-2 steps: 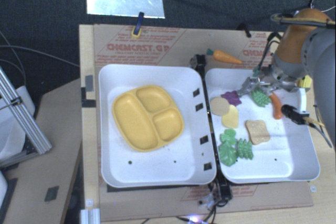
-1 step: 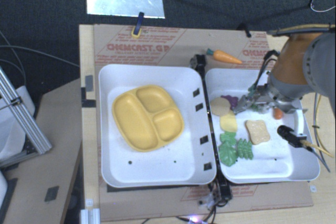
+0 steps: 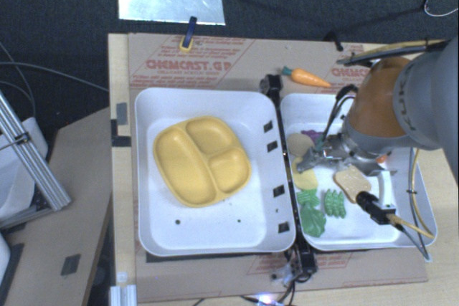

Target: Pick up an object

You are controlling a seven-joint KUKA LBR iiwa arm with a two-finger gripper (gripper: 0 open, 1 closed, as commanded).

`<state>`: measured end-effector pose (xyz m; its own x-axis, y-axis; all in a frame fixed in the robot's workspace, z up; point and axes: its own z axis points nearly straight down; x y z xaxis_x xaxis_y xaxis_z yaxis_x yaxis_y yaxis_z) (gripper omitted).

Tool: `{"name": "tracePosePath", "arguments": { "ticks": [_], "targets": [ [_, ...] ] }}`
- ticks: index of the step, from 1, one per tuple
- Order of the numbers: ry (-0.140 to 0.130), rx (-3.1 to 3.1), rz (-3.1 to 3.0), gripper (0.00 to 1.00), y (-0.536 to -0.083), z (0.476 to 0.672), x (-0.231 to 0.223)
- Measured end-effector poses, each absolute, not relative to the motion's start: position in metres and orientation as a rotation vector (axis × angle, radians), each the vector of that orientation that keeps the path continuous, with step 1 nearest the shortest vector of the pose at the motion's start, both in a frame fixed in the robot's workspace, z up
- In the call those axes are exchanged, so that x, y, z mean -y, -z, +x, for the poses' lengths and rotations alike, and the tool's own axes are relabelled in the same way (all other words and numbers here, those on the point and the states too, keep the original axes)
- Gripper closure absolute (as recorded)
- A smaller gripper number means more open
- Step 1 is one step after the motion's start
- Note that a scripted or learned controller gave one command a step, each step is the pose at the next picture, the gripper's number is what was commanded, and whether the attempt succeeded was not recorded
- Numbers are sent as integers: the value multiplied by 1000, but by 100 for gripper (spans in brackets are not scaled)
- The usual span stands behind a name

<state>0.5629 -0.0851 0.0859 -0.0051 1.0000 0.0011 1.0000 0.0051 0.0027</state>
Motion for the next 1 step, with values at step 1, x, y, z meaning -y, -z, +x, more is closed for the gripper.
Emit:
{"name": "tracePosePath", "arguments": {
  "ticks": [1],
  "targets": [
    [1, -2224, 2222, 0, -89, 529, 82]
  ]
}}
